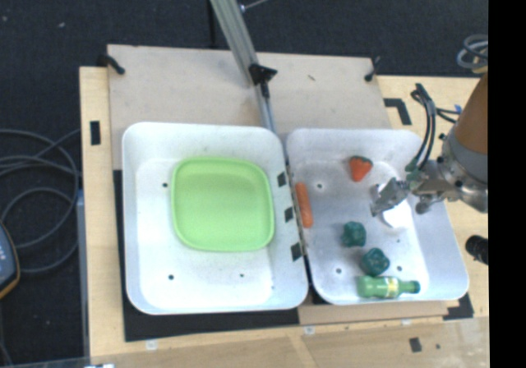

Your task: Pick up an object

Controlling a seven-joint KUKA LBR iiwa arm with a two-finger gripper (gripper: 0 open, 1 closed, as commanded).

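The arm (pixel 468 140) is seen reaching in from the right over the right-hand bin (pixel 436 264), its wrist lowered toward the bin's upper right part, with the claw (pixel 388 198) held just above the white floor. Whether the claw is open or closed cannot be told, and nothing can be made out in its grip. Several small things are spread in the right bin: a red-orange strawberry-like piece (pixel 360 167) is placed near the top, up and to the left of the claw; an orange carrot-like stick (pixel 304 204) is laid along the left wall, its long axis running from top to bottom of the view; two dark green lumps (pixel 353 233) (pixel 375 260) are set below the claw; a green bottle (pixel 386 286) is laid on its side near the bottom edge, its long axis running left to right. A light green square plate (pixel 222 204) is held in the left bin (pixel 148 259). Both bins are carried on the counter (pixel 189 83).
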